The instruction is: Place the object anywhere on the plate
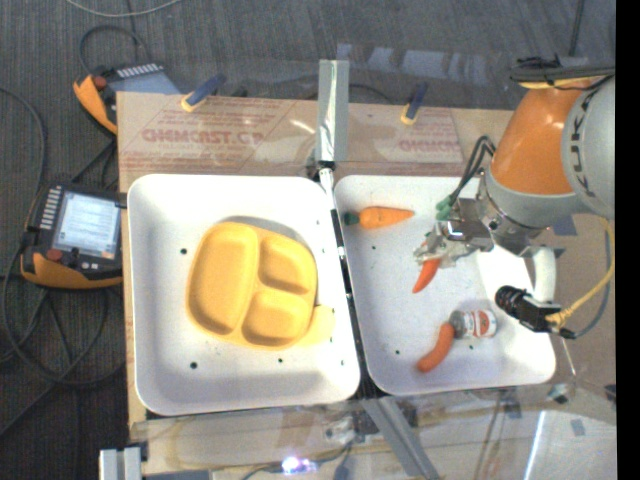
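A yellow divided plate (pixel 256 283) lies in the left bin (pixel 160 368). In the right bin (pixel 520 368) my gripper (pixel 438 249) reaches in from the right, just above a small red chili pepper (pixel 424 276). The pepper's upper end runs right up to the gripper's tip, and its point slants down to the left. From this angle I cannot make out whether the pepper is gripped or lies on the bin floor.
An orange carrot (pixel 386 217) lies at the right bin's back left. An orange sausage-shaped piece (pixel 435 349) and a small jar (pixel 474 324) sit near its front. The wall between the bins (pixel 343 268) separates gripper and plate.
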`<state>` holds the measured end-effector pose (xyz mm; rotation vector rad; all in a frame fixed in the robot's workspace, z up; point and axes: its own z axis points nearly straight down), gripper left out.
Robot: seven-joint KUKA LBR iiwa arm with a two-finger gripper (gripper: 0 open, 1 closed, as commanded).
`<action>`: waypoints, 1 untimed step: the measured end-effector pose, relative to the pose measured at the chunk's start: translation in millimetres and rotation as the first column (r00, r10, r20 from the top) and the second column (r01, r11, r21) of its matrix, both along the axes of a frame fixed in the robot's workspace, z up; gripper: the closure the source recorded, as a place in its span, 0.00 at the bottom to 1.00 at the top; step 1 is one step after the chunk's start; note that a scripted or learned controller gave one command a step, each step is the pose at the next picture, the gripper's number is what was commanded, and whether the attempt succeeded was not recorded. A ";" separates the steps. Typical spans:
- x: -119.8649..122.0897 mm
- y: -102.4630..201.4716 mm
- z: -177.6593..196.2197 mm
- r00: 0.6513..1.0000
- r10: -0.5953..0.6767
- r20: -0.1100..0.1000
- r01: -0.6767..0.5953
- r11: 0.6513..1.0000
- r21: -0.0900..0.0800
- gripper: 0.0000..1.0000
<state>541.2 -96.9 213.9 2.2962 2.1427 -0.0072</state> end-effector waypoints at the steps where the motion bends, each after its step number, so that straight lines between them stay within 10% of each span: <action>1: 38.2 67.7 -31.6 0.985 0.170 -0.001 -0.170 0.985 0.003 1.00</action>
